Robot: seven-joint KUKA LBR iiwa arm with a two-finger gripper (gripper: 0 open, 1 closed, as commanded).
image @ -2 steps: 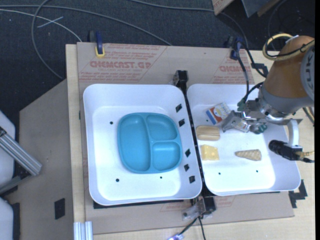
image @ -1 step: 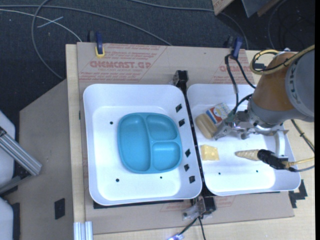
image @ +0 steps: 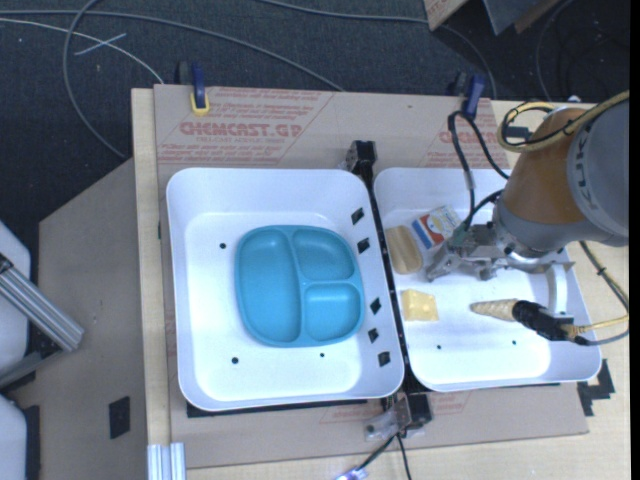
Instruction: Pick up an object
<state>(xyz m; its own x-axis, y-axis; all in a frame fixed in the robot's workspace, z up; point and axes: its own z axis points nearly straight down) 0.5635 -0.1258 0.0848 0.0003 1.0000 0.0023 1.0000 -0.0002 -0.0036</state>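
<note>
From where I stand, the grey arm with its orange band [image: 545,183] leans in over the right-hand shallow white bin [image: 480,368], and its two-finger metal gripper [image: 452,260] hangs low near the bin's middle, pointing toward the divider. Whether it is parted or pinched I cannot tell; nothing is visibly caught in it. The likeliest target looks to be the tan, loaf-shaped block [image: 403,249], lying just beside the gripper on its divider side, its long axis running roughly from the far wall toward the near one. A small white carton with red and blue print [image: 433,228] sits just behind the gripper, a pale yellow wedge [image: 420,305] lies nearer me, and a cream-coloured cone [image: 492,310] rests under the wrist, pointing toward the wedge. The left-hand white bin [image: 200,358] holds a turquoise plastic divided plate [image: 298,284], well apart from the arm. I'd judge a short shift toward the divider is what the grasp calls for.
</note>
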